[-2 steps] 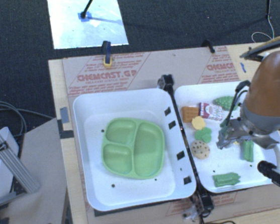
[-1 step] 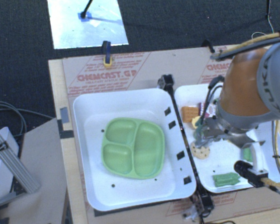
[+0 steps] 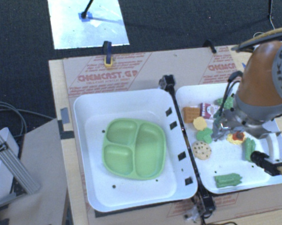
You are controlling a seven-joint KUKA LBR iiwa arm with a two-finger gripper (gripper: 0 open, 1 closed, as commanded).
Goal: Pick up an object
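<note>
My gripper [image 3: 218, 127] hangs low in the right bin [image 3: 277, 179], under the grey arm with its orange band [image 3: 259, 77]. It sits just right of a green lumpy toy [image 3: 203, 136] and a yellow piece [image 3: 199, 123]. An orange cracker [image 3: 191, 113] and a red-and-white packet [image 3: 209, 109] lie behind it. A yellow-and-red item [image 3: 236, 137] lies right beside it, partly hidden by the wrist. A speckled cookie [image 3: 202, 150] lies in front of it, to the left. Nothing visibly hangs from the gripper.
A green pickle-like toy [image 3: 249, 148] and a flat green piece [image 3: 227, 179] lie nearer the right bin's front. The left bin [image 3: 97, 191] holds a green divided plate [image 3: 134, 148]. A black divider with clips [image 3: 180, 130] separates the bins.
</note>
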